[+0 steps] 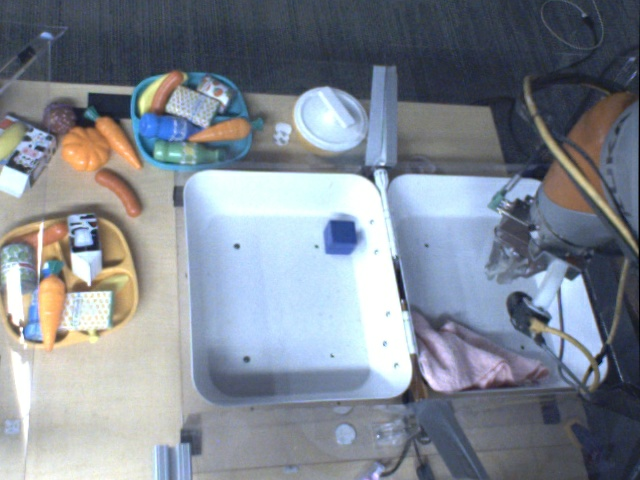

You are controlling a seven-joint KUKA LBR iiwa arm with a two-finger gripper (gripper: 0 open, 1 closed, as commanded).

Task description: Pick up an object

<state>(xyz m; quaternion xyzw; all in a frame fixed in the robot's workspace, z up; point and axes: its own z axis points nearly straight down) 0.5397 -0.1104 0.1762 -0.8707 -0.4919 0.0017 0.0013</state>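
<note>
A small blue cube (341, 235) sits in the left bin (230, 298), toward its upper right. A crumpled pink cloth (468, 355) lies along the front of the right bin (445, 218). My gripper (510, 253) hangs over the right side of the right bin, above and to the right of the cloth. Nothing shows between it and the bin floor. The grey arm with its orange band (600, 128) reaches in from the right.
A blue bowl of toy food (190, 118) and a white lidded tub (330, 120) stand behind the bins. A yellow tray of toys (65, 283), a toy pumpkin (85, 150) and sausage (120, 193) lie left. Cables (560, 338) trail at the right.
</note>
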